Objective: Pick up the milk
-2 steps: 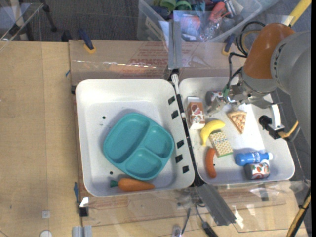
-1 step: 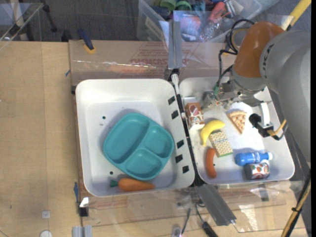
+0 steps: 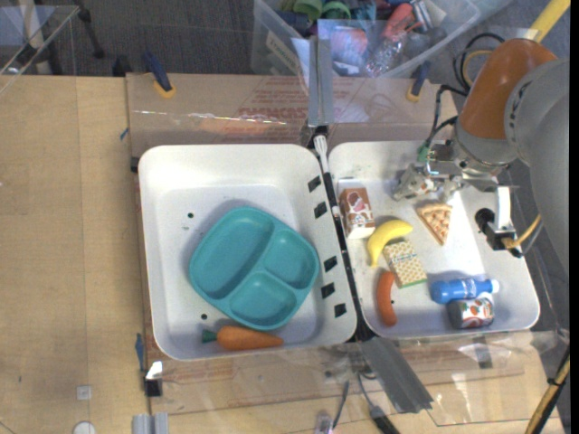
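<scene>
it looked like a robotics lab: a plywood bench (image 3: pixel 63 242) with two white bins (image 3: pixel 163 242), a clear tub of toys (image 3: pixel 362 16) behind, loose cables (image 3: pixel 470 57).

You have: glossy white plastic bins (image 3: pixel 163 242); smooth matt teal plastic plate (image 3: pixel 253 268); pale wood-grain table (image 3: pixel 63 242).

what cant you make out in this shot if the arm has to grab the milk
- Hand: small and blurred in the camera view, so its grip state is unreadable.
- Milk: label print too small to read.
- Carrot: top edge tucked under the teal plate.
- Can: blurred, label illegible.
</scene>
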`<state>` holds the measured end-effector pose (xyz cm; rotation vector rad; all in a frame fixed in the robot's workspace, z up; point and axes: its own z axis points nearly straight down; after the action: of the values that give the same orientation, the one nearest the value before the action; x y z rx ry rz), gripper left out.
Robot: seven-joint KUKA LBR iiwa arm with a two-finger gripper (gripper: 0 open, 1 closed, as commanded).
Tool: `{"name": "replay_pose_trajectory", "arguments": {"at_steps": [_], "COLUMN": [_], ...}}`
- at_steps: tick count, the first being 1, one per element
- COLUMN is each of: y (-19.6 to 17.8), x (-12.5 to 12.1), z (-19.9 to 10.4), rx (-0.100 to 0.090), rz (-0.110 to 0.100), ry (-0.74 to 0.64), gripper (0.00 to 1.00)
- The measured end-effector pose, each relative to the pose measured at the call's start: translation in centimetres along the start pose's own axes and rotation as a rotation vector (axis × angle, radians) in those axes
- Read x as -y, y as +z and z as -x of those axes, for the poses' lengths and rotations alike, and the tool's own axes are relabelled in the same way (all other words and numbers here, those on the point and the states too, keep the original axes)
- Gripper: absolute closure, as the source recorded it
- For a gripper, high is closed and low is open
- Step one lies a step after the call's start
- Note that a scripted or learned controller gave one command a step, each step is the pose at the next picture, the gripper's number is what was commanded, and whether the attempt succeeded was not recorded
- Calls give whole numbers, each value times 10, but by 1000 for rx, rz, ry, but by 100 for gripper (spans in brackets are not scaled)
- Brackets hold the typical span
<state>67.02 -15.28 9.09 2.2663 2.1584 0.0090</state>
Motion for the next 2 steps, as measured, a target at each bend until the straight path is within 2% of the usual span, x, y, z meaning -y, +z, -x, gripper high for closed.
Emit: {"name": "replay_pose_trajectory", "arguments": {"at_steps": [2], "y": [0], "x": [0], "z": [11], "rx": [-2], "rz": [-3], "ry": [-203], "gripper": [0]}}
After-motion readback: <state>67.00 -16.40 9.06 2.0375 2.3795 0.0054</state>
